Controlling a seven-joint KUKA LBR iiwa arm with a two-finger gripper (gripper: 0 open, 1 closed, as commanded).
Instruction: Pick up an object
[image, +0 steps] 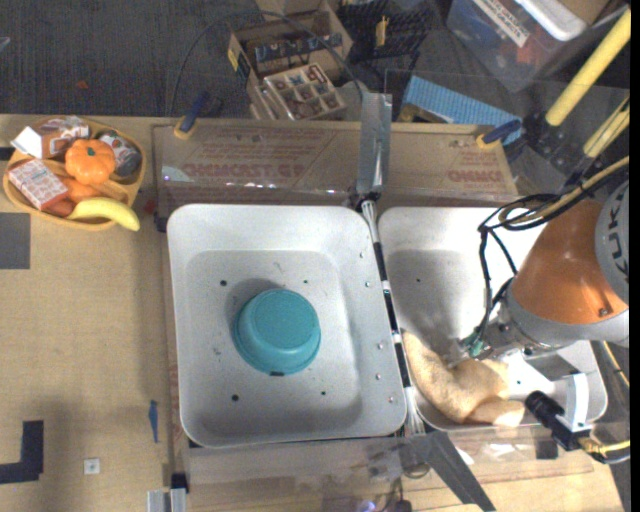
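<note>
A teal bowl (278, 331) lies upside down in the middle of the left bin (200, 240). In the right bin (430, 235), tan bread-like pieces (455, 385) lie along the near wall. My gripper (478, 347) hangs low over the right bin, just above the far end of the bread pieces, under the orange band of the arm (565, 270). The wrist hides the fingertips.
A wooden bowl (70, 175) with toy fruit, a banana and small boxes sits on the bench at the far left. Cardboard walls (260, 160) stand behind both bins. A black cable (492, 260) loops beside the arm over the right bin.
</note>
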